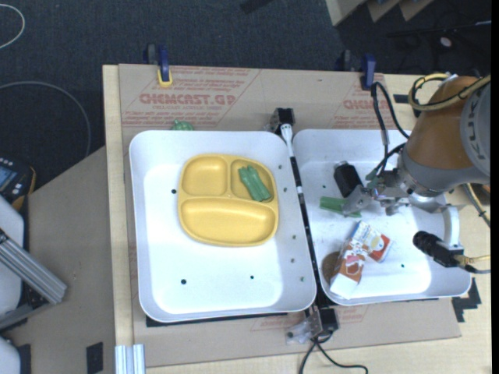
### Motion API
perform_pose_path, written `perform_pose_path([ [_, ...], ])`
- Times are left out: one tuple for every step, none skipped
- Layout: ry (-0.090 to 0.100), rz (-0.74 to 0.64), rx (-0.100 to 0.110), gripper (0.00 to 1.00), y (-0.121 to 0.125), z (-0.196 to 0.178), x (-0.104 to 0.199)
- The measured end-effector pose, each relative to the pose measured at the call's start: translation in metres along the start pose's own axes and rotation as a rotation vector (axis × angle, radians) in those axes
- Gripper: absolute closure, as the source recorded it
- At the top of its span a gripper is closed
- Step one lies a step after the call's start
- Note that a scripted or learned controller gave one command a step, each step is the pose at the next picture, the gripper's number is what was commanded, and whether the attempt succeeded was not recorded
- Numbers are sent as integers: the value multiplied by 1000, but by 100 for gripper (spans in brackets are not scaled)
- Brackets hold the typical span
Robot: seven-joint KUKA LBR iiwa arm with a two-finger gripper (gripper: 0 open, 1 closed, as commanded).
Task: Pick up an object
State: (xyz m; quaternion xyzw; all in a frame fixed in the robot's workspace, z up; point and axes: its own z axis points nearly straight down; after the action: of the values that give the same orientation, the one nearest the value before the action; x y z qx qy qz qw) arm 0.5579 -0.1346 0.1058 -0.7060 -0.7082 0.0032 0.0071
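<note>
Camera view: the gripper (360, 199) is low in the right bin (405, 287); finger state cannot be determined. A green object (332, 204) lies just left of it, and a red-and-white carton (360, 259) below it, print unreadable. The board (195, 92) reads "CHEMCAST GP".

Glossy yellow plastic tray (226, 209), smooth white plastic bins (156, 232), printed cardboard bench sheet (234, 84)

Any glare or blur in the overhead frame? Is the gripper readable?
Camera view: left bin floor is blown out, nearly featureless white; yellow tray stays sharp with good colour. Gripper area is dark and cluttered over the right bin, its fingers hard to make out. Floor beyond the bench is underexposed.
</note>
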Motion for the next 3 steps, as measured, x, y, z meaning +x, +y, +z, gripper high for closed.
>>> perform_pose_path([
  [-3,8,-6,0,-59,24,-31],
  [-6,5,-16,100,-55,12,-29],
  [-2,-2,-11,100,-76,23,37],
])
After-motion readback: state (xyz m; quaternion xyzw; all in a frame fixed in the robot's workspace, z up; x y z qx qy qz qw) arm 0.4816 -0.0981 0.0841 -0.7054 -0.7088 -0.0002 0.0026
